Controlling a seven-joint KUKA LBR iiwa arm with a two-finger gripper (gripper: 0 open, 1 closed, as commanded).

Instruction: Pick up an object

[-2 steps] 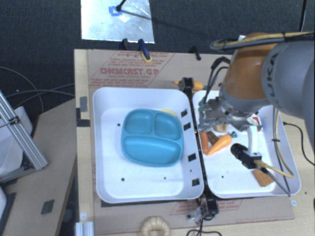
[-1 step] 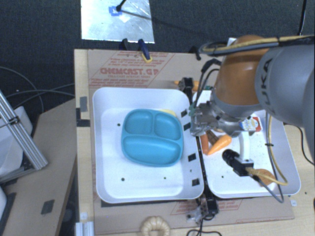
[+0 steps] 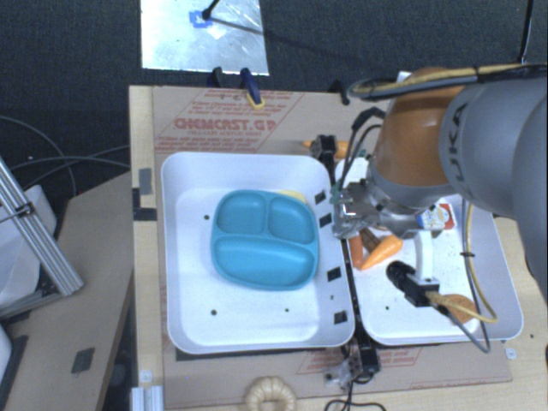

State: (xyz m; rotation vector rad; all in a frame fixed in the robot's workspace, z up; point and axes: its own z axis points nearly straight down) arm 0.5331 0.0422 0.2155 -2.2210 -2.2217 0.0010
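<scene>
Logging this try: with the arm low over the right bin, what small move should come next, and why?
Probably a short straight descent onto the orange carrot-like piece. The gripper sits at the left side of the right bin, just above that piece, and nothing shows between its fingers, so no grasp has happened yet. The blue divided plate lies in the left bin, away from the arm's reach line.

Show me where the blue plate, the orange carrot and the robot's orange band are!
blue plate (image 3: 261,238): camera view, in the left bin, point on its big lower compartment.
orange carrot (image 3: 383,250): camera view, in the right bin below the arm, point on its middle.
orange band (image 3: 411,135): camera view, point on the band's broad front.
</scene>
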